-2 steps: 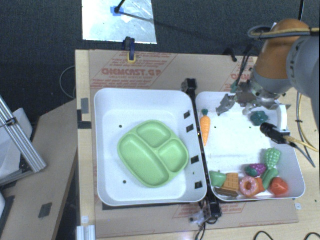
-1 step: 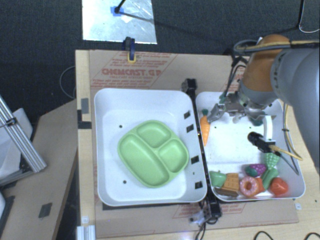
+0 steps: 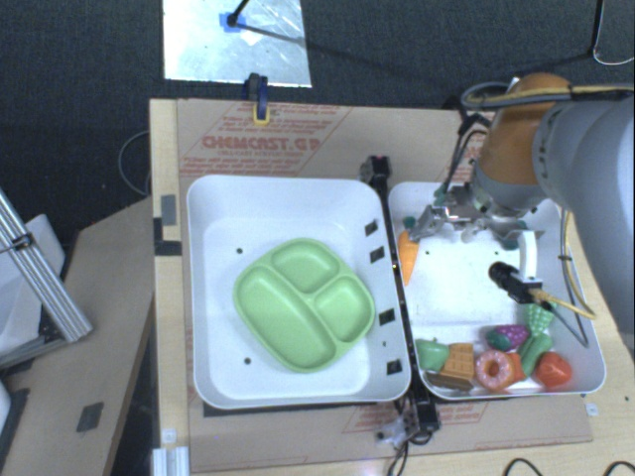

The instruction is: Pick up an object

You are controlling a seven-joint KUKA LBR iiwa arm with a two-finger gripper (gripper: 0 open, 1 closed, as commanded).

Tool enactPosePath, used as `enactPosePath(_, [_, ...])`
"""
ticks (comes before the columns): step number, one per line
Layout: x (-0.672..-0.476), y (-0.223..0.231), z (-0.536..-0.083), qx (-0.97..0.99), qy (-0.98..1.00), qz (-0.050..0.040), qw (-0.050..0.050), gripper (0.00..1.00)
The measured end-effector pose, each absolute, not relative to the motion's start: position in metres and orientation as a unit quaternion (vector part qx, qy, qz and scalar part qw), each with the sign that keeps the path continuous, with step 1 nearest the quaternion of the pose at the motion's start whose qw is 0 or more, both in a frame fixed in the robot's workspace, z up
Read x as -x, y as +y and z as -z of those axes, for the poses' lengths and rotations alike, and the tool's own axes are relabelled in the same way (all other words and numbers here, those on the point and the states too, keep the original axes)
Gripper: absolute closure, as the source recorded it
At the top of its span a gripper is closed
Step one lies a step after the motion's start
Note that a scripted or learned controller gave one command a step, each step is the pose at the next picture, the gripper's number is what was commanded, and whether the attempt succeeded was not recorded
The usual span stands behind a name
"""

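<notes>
Gripper (image 3: 458, 222) sits low over the upper part of the right bin (image 3: 451, 291). It is mostly masked by the wrist and cables, so I cannot tell if it is wide or narrow, and nothing is visibly held. The arm (image 3: 585, 157) is cut off at the right edge of the frame.

An orange carrot (image 3: 407, 254) lies against the right bin's left wall, just lower left of the gripper, with its upper end partly hidden.

The other toy food is bunched along the lower edge of the right bin:
- a green piece (image 3: 432, 352), type unclear
- a waffle (image 3: 458, 365)
- a pink donut (image 3: 493, 368)
- purple grapes (image 3: 507, 337)
- a red tomato (image 3: 554, 369)

More green bits beside the grapes overlap and are hard to separate.

The left bin (image 3: 258, 211) holds a green divided plate (image 3: 303, 303).

The brown board (image 3: 327, 132) under the bins has red print reading "CHEMCAST". The characters after it are unclear and the smaller lines are too small to read. A foil sheet (image 3: 233, 28) at upper left is cut off by the top edge of the frame.
</notes>
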State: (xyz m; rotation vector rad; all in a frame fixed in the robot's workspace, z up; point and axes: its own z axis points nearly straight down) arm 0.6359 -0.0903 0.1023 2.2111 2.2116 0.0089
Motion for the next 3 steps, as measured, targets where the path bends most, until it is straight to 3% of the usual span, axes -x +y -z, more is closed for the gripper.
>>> enactPosePath(1, [-0.636, -0.089, -0.11, -0.707, 0.707, -0.0029, 0.005, 1.0])
enactPosePath(3, [-0.649, -0.094, -0.22, -0.705, 0.709, -0.0026, 0.003, 1.0])
